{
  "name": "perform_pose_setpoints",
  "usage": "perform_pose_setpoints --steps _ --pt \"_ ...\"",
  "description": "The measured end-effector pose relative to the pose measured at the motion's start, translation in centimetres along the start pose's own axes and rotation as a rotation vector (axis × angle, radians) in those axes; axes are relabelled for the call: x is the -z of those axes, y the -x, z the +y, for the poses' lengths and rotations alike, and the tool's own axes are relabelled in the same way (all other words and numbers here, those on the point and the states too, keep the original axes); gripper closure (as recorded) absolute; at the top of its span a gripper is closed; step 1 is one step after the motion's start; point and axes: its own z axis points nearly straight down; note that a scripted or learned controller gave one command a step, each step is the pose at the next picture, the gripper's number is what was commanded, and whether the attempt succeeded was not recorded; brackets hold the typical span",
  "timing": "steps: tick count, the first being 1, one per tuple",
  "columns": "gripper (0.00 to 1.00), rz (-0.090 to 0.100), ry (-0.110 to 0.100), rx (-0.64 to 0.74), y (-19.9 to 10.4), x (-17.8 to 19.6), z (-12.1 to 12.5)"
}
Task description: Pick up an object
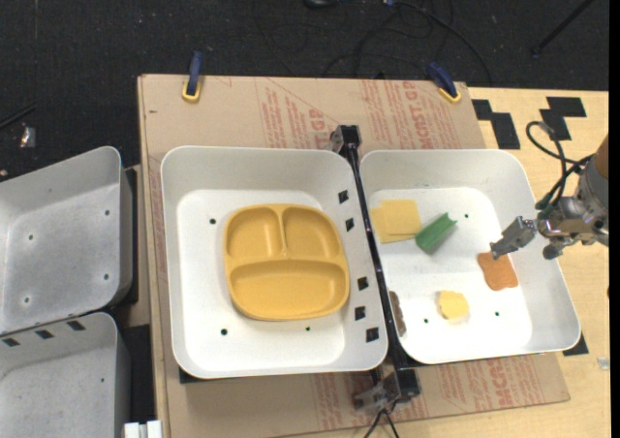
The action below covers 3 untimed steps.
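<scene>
While nothing had yet been lifted, the claw hovered with fingers spread and empty at the right bin's right edge, just above the orange piece. A green block, yellow slab and small yellow chunk lay apart, obstructing nothing. The yellow tray sat in the left bin.

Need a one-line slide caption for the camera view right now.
Gripper hovers above the orange piece in the right bin; yellow divided plate sits in the left bin.
</scene>
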Motion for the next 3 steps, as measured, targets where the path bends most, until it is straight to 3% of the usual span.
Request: perform_pose_setpoints --steps 1,2,3 --pt "0.00 -0.003 0.011 0.003 0.0 0.6 0.3" --pt "0.00 -0.002 0.008 0.001 0.9 -4.5 0.6" --pt "0.00 0.000 0.007 0.002 -0.1 -10.3 0.3"
